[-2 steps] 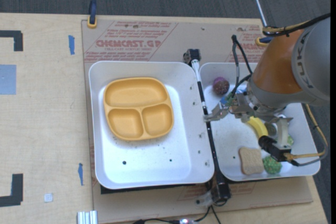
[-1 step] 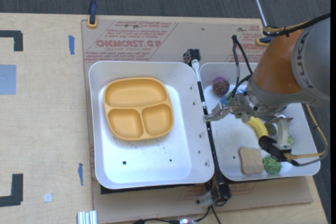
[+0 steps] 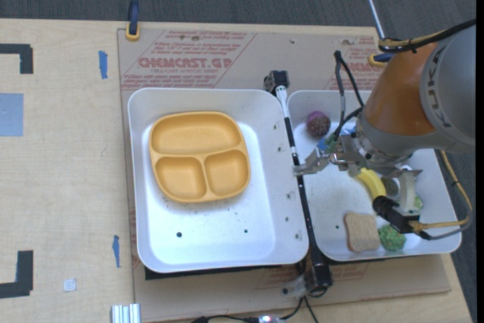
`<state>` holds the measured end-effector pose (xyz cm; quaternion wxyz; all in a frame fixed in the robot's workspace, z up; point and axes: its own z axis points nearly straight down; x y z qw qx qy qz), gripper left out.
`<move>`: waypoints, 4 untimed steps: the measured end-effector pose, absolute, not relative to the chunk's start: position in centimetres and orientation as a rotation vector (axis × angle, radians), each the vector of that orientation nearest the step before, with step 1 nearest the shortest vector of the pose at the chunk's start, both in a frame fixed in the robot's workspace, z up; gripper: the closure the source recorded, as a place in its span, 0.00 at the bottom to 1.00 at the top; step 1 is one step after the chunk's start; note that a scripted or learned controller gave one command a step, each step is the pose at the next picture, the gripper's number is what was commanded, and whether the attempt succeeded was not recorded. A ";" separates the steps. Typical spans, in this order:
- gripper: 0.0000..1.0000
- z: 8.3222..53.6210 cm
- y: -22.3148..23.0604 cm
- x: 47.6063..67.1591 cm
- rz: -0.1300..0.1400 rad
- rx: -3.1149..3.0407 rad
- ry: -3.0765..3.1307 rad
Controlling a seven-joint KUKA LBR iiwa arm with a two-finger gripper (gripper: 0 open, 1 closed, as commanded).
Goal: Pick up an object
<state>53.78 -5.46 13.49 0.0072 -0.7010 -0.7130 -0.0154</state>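
Note:
The right bin (image 3: 333, 238) holds a purple round thing (image 3: 318, 122) at its far left, a yellow banana (image 3: 370, 181) in the middle, a tan slice of bread (image 3: 361, 231) near the front, and a green broccoli-like piece (image 3: 392, 238) beside the bread. My gripper (image 3: 321, 160) hangs low over the left side of this bin, near the divider between the bins. It sits just below the purple thing and left of the banana. The grey and orange wrist hides most of the gripper, and nothing is visibly held.
The left bin (image 3: 151, 231) holds a yellow divided plate (image 3: 200, 155) in its upper half. Another bit of green (image 3: 417, 202) shows at the right side of the right bin. A cardboard sheet (image 3: 197, 60) lies under both bins.

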 end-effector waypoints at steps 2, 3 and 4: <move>0.00 13.3 -5.8 54.1 -0.046 -2.185 -2.226; 0.00 13.3 -5.8 54.1 -0.046 -2.185 -2.226; 0.00 13.2 -5.8 54.1 -0.046 -2.186 -2.226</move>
